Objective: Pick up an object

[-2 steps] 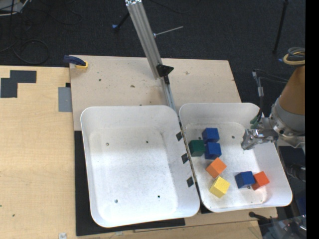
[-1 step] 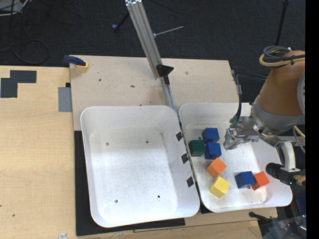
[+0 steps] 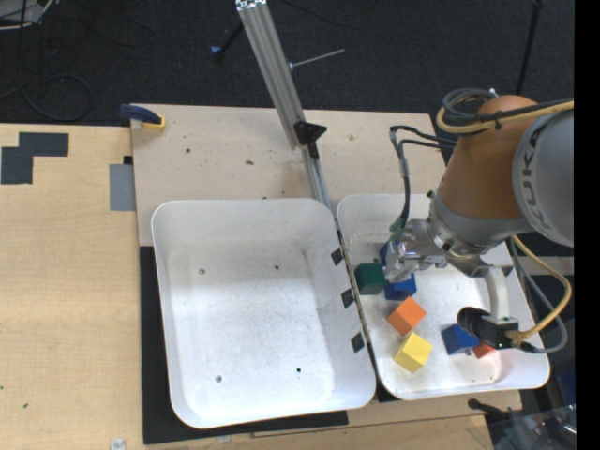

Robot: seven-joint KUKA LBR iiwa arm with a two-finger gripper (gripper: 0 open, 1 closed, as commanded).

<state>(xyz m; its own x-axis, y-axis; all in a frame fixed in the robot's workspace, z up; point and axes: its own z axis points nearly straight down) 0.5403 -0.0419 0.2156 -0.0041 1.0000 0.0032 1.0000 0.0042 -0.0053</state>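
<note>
Several blocks (image 3: pixel 406 315) near bin wall (image 3: pixel 349 279)

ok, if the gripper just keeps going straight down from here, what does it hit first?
Likely the blue block right under the gripper; the green block sits just beside it. Depth is unclear.

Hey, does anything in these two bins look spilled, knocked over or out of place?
Nothing stands out. The blocks, green, orange and yellow among them, lie loose inside the right bin.
</note>
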